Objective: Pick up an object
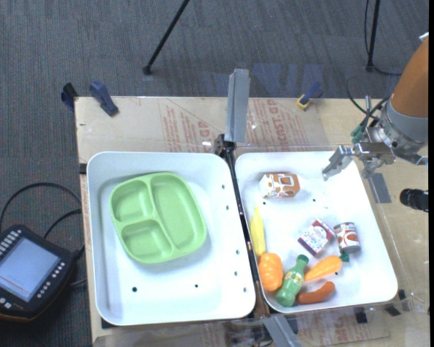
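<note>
Several light toy foods lie in the right bin [372, 215]; the small carton [280, 186], rigid and boxy, suits gripping across its sides. Gripper [352, 159] fingers spread, empty.

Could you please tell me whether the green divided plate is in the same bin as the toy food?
No, the green divided plate lies in the left bin, while the toy food sits in the right bin.

My one camera sits fixed above the counter [166, 125], looking down at a slant, far enough to frame both bins [101, 215] and floor [72, 35] along the top.
</note>
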Robot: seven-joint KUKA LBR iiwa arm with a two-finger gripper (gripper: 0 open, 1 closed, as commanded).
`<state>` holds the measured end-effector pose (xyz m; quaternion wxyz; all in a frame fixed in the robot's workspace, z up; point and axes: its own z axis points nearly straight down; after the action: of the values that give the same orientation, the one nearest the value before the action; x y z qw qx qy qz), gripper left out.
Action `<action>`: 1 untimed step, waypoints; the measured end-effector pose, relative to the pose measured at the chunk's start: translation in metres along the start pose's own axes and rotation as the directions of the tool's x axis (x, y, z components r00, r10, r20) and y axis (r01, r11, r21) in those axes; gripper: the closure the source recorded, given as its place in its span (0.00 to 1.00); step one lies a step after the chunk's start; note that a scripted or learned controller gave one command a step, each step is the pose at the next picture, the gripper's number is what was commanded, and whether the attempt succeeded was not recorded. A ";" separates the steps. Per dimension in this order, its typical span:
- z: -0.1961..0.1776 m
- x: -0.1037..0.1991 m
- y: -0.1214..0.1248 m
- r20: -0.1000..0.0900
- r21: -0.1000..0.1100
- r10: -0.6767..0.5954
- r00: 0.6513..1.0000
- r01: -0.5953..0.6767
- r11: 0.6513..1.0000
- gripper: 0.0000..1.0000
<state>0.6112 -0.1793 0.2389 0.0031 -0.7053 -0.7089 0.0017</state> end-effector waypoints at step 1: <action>0.053 0.012 -0.068 -0.001 0.002 -0.050 0.999 0.050 0.999 0.00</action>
<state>0.5423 -0.1674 0.1863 0.0040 -0.6874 -0.7263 0.0019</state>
